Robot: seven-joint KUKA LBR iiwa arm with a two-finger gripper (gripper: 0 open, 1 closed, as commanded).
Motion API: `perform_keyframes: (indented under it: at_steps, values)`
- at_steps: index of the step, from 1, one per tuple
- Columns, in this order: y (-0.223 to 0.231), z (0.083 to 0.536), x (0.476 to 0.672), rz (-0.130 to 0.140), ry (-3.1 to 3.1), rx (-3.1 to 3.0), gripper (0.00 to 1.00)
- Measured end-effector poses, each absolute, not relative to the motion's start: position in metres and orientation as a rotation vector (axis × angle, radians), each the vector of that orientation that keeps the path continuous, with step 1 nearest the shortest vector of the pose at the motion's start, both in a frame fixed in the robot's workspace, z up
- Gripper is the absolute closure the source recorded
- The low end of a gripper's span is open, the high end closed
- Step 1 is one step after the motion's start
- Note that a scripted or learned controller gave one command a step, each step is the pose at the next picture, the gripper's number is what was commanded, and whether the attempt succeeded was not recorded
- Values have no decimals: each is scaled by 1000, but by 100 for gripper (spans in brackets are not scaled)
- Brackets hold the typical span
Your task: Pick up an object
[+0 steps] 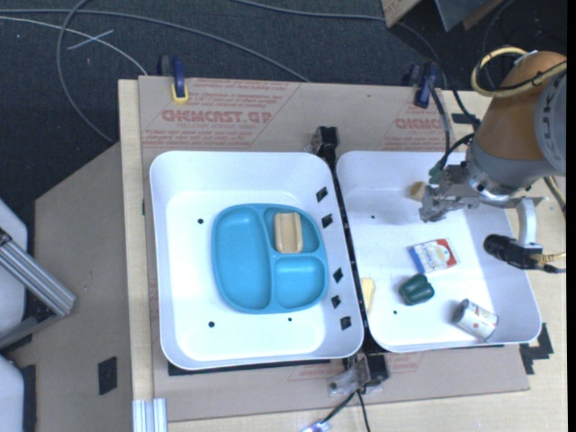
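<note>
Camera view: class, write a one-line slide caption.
Pincer hovers over right bin; blue tray sits in left bin.

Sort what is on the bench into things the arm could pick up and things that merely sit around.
For the pick:
- gripper, over the right bin
- blue-and-white card
- dark green object
- small white can
- tan block in the blue divided tray

Lying about:
- left bin
- blue clamps
- cables
</note>
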State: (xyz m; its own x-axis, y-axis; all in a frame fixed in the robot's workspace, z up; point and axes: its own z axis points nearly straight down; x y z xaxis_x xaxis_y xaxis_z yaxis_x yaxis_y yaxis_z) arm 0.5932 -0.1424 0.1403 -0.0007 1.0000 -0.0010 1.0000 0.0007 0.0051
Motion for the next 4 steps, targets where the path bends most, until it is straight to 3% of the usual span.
perform_keyframes:
  at_steps: [1,2,4]
  values:
    - [-137,204,595,7,2219,2215,100]
    - [-137,234,596,4,2220,2218,100]
    - [-30,246,568,1,2229,2218,100]
